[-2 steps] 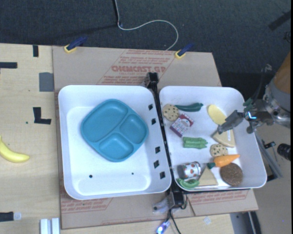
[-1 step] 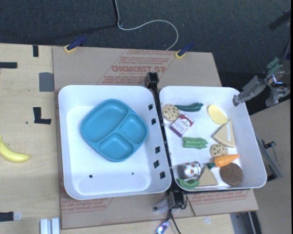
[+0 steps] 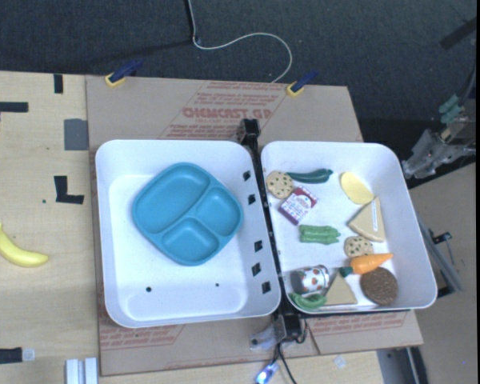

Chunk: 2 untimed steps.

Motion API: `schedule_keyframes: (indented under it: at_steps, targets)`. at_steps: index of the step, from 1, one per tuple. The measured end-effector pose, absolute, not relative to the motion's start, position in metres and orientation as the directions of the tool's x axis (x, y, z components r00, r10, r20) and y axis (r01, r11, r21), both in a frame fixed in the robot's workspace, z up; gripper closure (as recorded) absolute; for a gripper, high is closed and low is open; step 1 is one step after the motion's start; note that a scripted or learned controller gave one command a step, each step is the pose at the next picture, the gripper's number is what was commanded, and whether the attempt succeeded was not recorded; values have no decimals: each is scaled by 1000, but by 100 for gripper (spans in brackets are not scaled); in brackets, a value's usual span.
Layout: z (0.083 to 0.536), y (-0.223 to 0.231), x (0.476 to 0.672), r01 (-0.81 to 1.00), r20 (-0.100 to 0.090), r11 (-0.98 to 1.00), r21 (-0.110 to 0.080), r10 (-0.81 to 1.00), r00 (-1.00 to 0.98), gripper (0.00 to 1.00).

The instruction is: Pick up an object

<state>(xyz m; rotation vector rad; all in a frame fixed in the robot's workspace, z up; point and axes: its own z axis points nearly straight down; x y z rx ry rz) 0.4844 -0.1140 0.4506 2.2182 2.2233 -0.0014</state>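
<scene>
Overhead view of the bench. Two white bins sit side by side on a cardboard sheet (image 3: pixel 224 106).

**Left bin** (image 3: pixel 116 214): holds a blue tray (image 3: pixel 188 213) with three compartments, lying flat a little above the bin's centre.

**Right bin** (image 3: pixel 408 214): holds all the toy foods that could be picked.
- Near the top wall are a cookie (image 3: pixel 279 184), a dark green pepper (image 3: pixel 308 175) and a yellow disc (image 3: pixel 356 187).
- Below them are a red-and-white packet (image 3: pixel 297 206), a green pod (image 3: pixel 318 234) and a pale cheese wedge (image 3: pixel 370 221).
- Along the bottom are a second cookie (image 3: pixel 357 246) just above a carrot (image 3: pixel 370 262), and a brown patty (image 3: pixel 379 286).
- Beside these are a tan wedge (image 3: pixel 340 293), a small silvery item (image 3: pixel 312 278) (kind unclear) and a green leaf (image 3: pixel 306 301).
- The bottom group is crowded, with several pieces touching.

**Gripper** (image 3: pixel 444 144): a grey mechanism past the right bin's upper right corner, outside the bin and well apart from every food item. Whether it is open or closed cannot be told, and nothing is seen in it.

**Bench**: a banana (image 3: pixel 18 250) lies to the left of the left bin. A white cable (image 3: pixel 240 42) loops over the dark floor above the sheet.
</scene>
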Motion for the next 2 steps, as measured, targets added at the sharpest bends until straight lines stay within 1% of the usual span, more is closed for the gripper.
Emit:
schedule_keyframes:
  at_steps: [1,2]
  targets:
    - [375,-40,483,1000,1,3,-4,1000,-3,100]
    - [378,36,483,1000,1,9,-1,1000,-9,100]
